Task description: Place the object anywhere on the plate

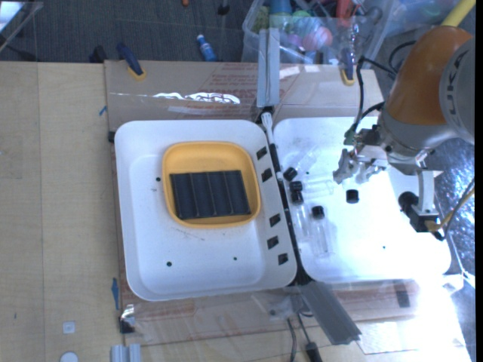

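Plate sits yellow in my left bin, a dark ridged slab already lying on it. Right of the plate, over the other bin, I see the gripper; its finger state I cannot tell.

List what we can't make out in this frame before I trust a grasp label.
- End effector, camera view: fingers too small and washed out by glare to tell open from shut, or whether anything sits between them.
- Clear bottles in the right bin: overexposed white floor swallows their outlines; exact count unclear.
- Dark ridged item on the yellow plate: too coarse to identify.
- Arm: cut off by the right edge.
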`<act>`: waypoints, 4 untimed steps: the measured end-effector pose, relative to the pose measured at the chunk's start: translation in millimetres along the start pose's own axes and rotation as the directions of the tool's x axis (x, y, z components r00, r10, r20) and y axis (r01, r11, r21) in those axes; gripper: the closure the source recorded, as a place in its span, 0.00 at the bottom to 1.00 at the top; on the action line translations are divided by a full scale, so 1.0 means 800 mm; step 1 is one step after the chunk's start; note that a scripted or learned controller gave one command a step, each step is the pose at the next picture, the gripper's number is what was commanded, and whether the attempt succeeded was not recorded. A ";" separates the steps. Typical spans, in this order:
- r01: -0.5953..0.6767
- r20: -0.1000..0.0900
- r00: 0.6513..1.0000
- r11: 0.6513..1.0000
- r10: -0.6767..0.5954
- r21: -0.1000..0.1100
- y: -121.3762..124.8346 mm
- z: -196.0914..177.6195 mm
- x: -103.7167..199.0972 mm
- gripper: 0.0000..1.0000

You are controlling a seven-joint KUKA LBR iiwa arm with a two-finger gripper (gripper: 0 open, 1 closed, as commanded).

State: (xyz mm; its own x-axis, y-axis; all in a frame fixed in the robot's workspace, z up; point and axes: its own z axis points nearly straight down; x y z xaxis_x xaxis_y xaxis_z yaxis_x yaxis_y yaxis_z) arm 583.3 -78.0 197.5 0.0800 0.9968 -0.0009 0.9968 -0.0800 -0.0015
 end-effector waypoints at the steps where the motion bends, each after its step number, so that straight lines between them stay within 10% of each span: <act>1: 0.280 -0.003 0.960 0.960 -0.280 0.001 0.011 0.016 0.025 1.00; 2: 0.404 -0.002 0.915 0.915 -0.404 0.000 -0.006 0.016 0.047 1.00; 4: 0.818 -0.002 0.575 0.575 -0.818 -0.002 -0.063 0.016 0.076 1.00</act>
State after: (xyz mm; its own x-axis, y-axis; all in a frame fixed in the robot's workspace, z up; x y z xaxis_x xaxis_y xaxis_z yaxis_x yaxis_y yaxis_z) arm 537.8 -13.1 184.5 -0.7699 0.6382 0.0026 0.6382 0.7699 0.0001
